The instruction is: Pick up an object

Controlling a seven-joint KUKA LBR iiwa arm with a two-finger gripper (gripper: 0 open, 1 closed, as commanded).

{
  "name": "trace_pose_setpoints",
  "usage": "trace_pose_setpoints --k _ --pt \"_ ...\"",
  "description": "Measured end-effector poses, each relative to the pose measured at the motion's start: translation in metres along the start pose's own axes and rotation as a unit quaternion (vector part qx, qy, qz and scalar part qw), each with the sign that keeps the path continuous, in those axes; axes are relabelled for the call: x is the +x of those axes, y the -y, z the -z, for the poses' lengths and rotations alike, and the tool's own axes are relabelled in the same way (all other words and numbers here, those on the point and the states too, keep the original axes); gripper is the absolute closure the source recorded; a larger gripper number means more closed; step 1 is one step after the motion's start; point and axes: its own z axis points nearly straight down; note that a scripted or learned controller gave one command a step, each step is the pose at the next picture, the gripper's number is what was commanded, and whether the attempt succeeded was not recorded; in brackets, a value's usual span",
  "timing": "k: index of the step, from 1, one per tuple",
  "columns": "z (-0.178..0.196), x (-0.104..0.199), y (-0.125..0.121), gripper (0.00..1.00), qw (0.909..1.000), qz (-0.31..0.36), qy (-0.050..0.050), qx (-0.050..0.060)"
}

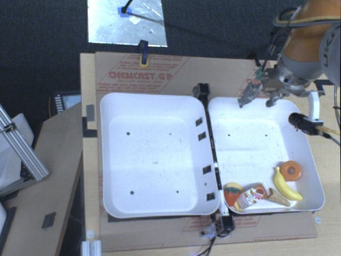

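Several small objects lie in the near right corner of the right bin [250, 137]: a yellow banana [285, 186], an orange ring-shaped piece [291, 170], a red-orange tomato-like piece [232, 193], a white and red packet [252, 195] and a tan cone-like piece [278, 198]. My gripper [259, 97] hangs over the far rim of the right bin, well away from those objects. Its two fingers stand spread apart, with nothing between them.
The left bin [154, 153] sits beside the right one, with a black clip strip [209, 143] along their shared edge. A shiny metal sheet [127, 15] lies behind the bench. A black cylinder [301, 122] juts out at the right bin's right rim.
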Motion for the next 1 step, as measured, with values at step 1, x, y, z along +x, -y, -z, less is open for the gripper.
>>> trace_pose_setpoints --k 1 --pt "0.0942 0.0257 0.0259 0.0 1.0 0.002 0.0 -0.004"
